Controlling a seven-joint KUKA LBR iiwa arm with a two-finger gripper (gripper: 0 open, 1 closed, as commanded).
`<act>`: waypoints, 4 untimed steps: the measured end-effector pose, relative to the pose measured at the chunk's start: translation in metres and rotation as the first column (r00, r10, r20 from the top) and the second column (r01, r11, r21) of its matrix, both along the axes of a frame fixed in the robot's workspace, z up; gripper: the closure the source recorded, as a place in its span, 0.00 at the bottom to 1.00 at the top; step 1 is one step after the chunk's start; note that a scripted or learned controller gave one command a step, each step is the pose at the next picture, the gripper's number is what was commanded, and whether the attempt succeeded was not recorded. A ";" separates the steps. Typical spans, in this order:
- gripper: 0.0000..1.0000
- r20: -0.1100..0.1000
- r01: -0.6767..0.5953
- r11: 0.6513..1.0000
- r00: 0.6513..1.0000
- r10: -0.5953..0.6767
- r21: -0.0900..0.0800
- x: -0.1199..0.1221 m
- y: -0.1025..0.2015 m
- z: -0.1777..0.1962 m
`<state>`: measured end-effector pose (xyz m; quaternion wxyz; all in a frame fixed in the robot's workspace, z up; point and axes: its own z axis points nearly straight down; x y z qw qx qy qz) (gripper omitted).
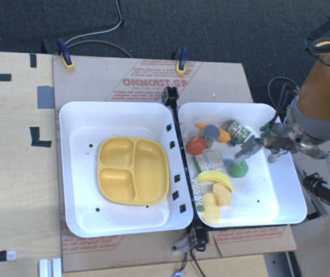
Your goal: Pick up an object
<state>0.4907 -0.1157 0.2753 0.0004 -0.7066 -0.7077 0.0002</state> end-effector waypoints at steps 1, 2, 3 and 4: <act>0.00 -0.003 0.001 1.000 1.000 -0.001 0.000 0.026 -0.021 -0.088; 0.00 0.009 -0.002 1.000 1.000 0.002 -0.001 0.105 0.008 -0.188; 0.00 -0.003 0.000 1.000 1.000 0.000 0.001 0.158 0.019 -0.190; 1.00 -0.006 -0.002 1.000 1.000 0.002 0.000 0.157 0.019 -0.181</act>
